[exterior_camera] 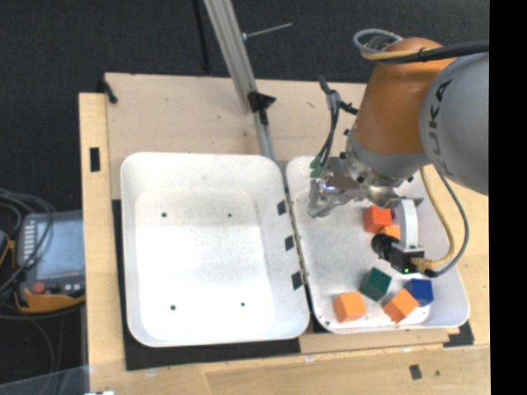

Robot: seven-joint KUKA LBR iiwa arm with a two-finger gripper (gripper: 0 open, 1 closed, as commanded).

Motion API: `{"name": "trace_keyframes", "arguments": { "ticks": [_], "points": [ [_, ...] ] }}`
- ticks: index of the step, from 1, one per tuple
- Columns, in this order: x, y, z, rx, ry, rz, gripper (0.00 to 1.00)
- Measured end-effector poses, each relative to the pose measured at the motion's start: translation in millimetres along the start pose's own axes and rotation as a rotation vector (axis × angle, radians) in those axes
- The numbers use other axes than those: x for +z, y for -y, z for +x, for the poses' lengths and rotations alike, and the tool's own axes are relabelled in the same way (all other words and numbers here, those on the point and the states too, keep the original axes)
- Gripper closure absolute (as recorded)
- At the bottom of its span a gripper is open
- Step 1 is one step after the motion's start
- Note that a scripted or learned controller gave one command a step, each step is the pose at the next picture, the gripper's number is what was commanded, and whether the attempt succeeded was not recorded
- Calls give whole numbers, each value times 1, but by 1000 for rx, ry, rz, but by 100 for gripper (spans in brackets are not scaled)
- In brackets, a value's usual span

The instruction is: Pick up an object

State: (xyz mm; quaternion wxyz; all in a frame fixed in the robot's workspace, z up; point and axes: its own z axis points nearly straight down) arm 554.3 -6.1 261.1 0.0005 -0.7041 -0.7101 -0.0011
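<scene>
Hovering over the right shallow white plastic bin [461,311], the grey two-finger gripper [325,197] sits up and left of the nearest small orange cube [379,218]; jaw state I cannot tell.

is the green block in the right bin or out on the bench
In the right bin. The green block lies on its white floor near the front, between two orange blocks.
</scene>
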Motion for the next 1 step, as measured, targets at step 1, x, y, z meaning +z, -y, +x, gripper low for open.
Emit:
{"name": "trace_keyframes", "arguments": {
  "ticks": [1],
  "points": [
    [-3,6,55,-1,0,1,100]
  ]
}}
